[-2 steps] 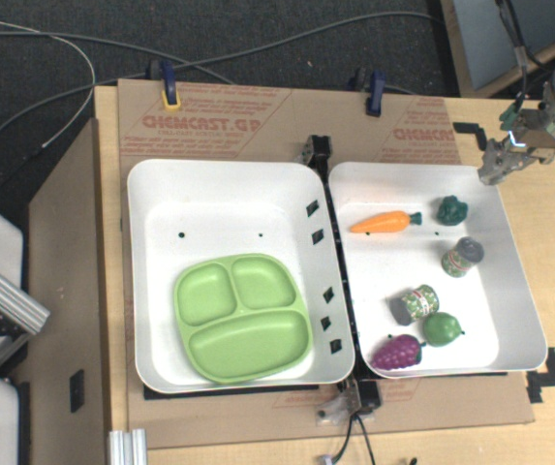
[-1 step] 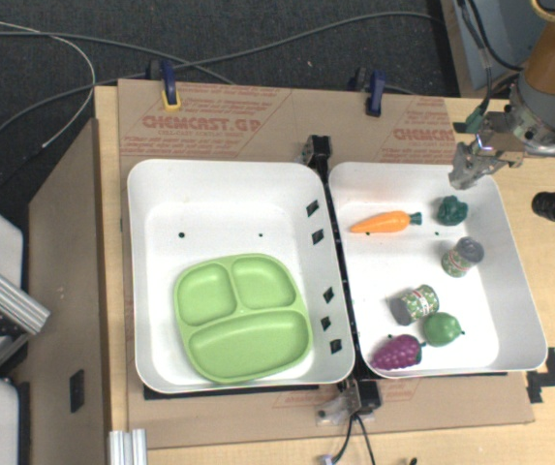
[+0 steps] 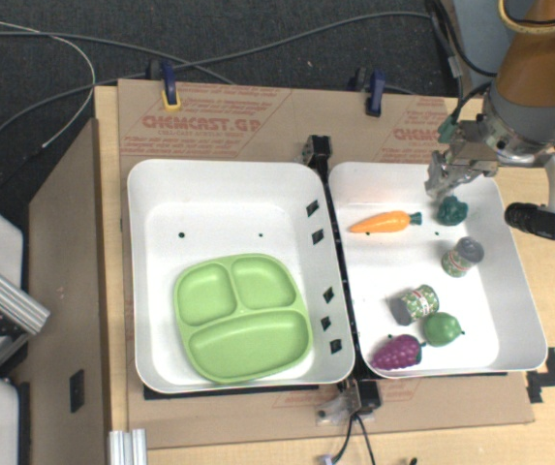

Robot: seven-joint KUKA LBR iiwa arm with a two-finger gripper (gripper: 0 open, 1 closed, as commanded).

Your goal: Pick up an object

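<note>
The gripper (image 3: 448, 184) hangs above the right bin's (image 3: 514, 289) far corner; its grip state I cannot tell; a teal toy (image 3: 452, 211) sits just beneath; descend straight, centred, clearing the bin wall.

Tool (image 3: 448, 184) above teal toy (image 3: 452, 210), right bin (image 3: 519, 289).

The divided plate (image 3: 243, 316) lies in the left bin (image 3: 161, 201). In the right bin (image 3: 519, 308), the carrot (image 3: 385, 223) lies at the back, the small can (image 3: 415, 302) nearer the front, and what may be grapes (image 3: 397, 353) in front of it.
</note>
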